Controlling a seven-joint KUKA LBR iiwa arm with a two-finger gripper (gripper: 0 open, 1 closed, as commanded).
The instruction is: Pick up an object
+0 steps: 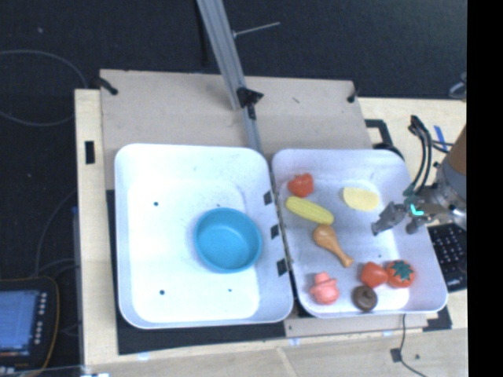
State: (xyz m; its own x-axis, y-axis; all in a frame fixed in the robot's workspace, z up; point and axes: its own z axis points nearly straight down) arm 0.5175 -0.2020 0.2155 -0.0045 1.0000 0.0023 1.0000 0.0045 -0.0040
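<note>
Both white bins [137,210] look like smooth, faintly glossy plastic. The blue bowl [227,239], far from the gripper [399,218], shines like plastic too. Nearer it, the toy corn [309,210] looks smooth and moulded. The bench [314,104] is matt board.

I'm in a robotics lab. Two white bins [134,210] sit on my bench [306,100]. Cables [47,93] trail over dark floor.

**Bench carrying two white bins**

A pale wooden bench [90,234] is sitting on a dark floor, carrying a brown board [314,120]. Two shallow white bins are lying side by side: left bin [141,179], right bin [393,167].
</note>
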